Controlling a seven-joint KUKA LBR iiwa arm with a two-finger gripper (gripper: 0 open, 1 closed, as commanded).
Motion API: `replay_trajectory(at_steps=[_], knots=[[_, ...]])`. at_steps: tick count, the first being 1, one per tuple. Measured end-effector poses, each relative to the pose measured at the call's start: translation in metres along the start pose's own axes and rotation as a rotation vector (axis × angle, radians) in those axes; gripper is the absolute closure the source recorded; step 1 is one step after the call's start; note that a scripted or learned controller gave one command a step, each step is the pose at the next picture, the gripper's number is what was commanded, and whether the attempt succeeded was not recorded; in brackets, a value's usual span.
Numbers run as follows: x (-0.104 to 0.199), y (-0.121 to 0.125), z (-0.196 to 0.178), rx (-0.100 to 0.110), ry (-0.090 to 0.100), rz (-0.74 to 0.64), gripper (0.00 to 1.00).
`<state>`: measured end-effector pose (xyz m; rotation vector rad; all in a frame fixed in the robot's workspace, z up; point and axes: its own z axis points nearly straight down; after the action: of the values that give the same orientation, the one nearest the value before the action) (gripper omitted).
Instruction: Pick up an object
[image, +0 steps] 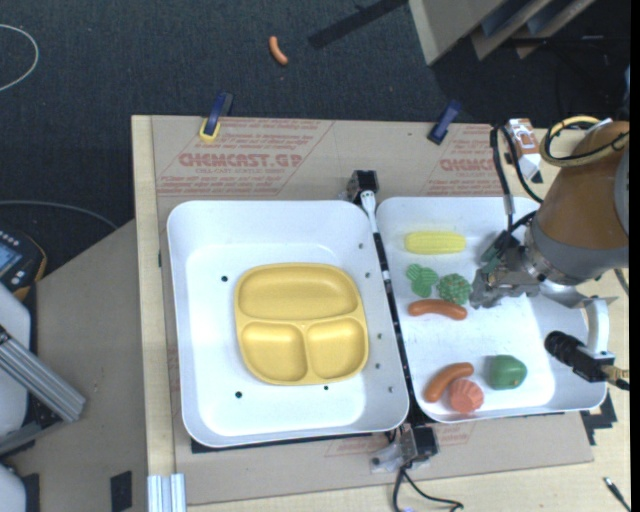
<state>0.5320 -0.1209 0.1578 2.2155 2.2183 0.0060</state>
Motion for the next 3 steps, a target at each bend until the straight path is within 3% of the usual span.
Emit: replay_trajectory(at_steps=[1,2,3], knots=[[0.005,0.005,-0.063,-0.002,0.000,-0.001,1.00],[0.005,0.006,-0.067,0.004,0.000,0.000,1.00],[0.013,0.063,-0.060,0.001,0.000,-0.002,1.00]])
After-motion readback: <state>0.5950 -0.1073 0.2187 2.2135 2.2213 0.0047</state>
